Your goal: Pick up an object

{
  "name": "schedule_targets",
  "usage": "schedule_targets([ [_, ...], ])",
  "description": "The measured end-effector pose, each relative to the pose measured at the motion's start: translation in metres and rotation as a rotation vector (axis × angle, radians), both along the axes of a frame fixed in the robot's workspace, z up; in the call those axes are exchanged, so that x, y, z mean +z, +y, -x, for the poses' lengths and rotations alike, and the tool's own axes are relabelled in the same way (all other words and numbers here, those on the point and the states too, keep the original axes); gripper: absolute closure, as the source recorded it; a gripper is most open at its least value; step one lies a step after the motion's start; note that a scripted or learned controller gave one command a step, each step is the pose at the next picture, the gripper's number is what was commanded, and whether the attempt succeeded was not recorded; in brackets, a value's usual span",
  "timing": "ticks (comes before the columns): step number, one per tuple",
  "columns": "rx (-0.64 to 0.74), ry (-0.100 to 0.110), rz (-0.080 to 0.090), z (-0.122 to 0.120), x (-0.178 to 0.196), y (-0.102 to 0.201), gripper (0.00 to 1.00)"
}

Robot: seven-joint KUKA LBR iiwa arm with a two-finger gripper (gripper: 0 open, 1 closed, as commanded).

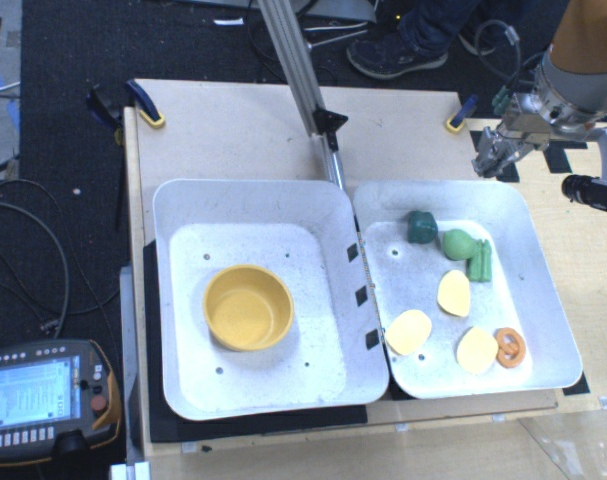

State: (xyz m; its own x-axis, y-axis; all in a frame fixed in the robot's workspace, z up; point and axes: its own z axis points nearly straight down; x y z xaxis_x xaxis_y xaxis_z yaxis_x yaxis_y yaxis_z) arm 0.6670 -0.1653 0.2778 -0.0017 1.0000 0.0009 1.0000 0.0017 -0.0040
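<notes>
From the fixed overhead camera, the bench carries two shallow white bins side by side: the left white bin (183, 218) holds a round yellow plastic bowl (248, 308) sitting upright, and the right white bin (543, 278) holds the small pieces. Those are a dark teal block (421, 227) near the bin's far side, a light green rounded lump (458, 243) just beside it, a green ridged stick (480, 261) touching that lump with its long axis running roughly from far to near, three pale yellow flat ovals (454, 293) spread toward the near side, and a small orange ring (510, 347) touching the nearest oval on its right. The grey arm's two-finger gripper (497, 158) hangs above the bare bench top just beyond the far right corner of the right bin, with nothing seen in it; how wide it stands I cannot tell, as it is small and dark against the clutter. The telling relation is that every candidate lies toward the camera and to the left of the tool, and the green cluster looks nearest, so a short reach inward over the bin rim and a descent would likely serve.
</notes>
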Motion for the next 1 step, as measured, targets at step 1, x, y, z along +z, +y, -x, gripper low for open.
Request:
schedule_targets([
  [1, 0.000, 0.000, 0.000, 0.0000, 0.0000, 0.0000, 0.00],
])
